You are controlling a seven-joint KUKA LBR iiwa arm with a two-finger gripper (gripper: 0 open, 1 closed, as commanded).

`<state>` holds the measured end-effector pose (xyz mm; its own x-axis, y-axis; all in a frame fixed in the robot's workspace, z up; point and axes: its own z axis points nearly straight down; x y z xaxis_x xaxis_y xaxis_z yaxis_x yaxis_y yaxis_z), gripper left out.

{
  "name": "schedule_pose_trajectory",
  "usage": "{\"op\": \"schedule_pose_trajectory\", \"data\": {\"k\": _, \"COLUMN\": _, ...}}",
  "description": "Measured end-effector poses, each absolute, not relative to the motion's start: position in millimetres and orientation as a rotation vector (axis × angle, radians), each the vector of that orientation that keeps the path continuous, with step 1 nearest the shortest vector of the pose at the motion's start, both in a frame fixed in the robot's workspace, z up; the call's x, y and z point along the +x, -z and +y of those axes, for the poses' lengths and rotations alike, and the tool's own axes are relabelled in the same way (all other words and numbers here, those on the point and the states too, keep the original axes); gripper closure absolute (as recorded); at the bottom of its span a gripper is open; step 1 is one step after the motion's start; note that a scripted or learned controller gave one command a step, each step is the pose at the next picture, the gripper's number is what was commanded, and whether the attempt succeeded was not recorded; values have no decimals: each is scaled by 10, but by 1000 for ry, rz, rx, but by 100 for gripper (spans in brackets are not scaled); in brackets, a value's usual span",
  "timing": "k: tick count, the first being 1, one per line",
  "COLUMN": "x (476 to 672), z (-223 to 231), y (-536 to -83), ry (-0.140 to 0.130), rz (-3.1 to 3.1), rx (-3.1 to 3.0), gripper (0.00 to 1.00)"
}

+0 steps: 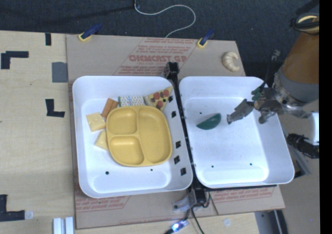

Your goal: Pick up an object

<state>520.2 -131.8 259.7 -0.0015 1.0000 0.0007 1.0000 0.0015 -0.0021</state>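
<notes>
A small dark green curved piece (209,121) lies on the floor of the right bin (233,170), toward its left side. My gripper (248,112) hovers in the right bin, just right of the green piece and apart from it. Its fingers (237,111) spread open with nothing between them. In the left bin (129,183) a yellow divided plate (139,135) rests on several flat pieces: tan squares (95,122), an orange-brown strip (109,107) and patterned cards (145,100).
The two bins sit side by side on a cardboard sheet (155,56) with clips at its back edge. A beige lump (231,60) lies on the cardboard behind the right bin. A white cable (166,12) loops across the dark floor behind.
</notes>
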Motion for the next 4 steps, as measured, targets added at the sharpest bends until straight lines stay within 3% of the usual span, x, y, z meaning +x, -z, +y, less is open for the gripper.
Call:
{"op": "schedule_pose_trajectory", "data": {"k": 2, "x": 5178, "z": -1420, "y": -1556, "ry": -7, "rz": -2218, "rx": -2217, "gripper": 0}}
{"op": "schedule_pose_trajectory", "data": {"k": 3, "x": 5070, "z": -1362, "y": -1006, "ry": -7, "rz": -2217, "rx": -2216, "gripper": 0}}
{"op": "schedule_pose_trajectory", "data": {"k": 4, "x": 5067, "z": -1355, "y": -839, "ry": -3, "rz": -2222, "rx": -2219, "gripper": 0}}
